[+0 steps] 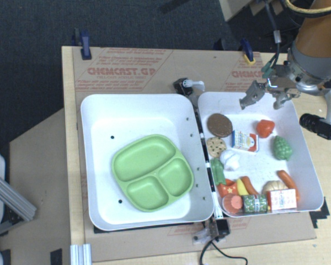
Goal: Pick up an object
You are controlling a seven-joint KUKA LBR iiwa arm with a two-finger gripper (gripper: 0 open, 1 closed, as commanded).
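Observation:
My gripper [266, 99] hangs over the far edge of the right bin [308, 164], its two fingers spread open with nothing between them. Just below it in the bin lie a red tomato [265, 128], a small milk carton [244, 141] and a round brown patty [220, 125]. A bumpy green vegetable [282, 148] lies to the right of the tomato. Toward the bin's near end sit a chocolate-chip cookie [215, 146], a green cucumber [217, 171], a carrot [249, 185], a sausage [287, 179], a boxed carton [283, 199] and a can [255, 204].
The left bin [99, 148] holds a green divided plate [152, 171]. A black and white clip [187, 85] sits at the far end of the seam between the bins. Blue clamps [84, 44] grip the far edge of the cardboard-covered bench.

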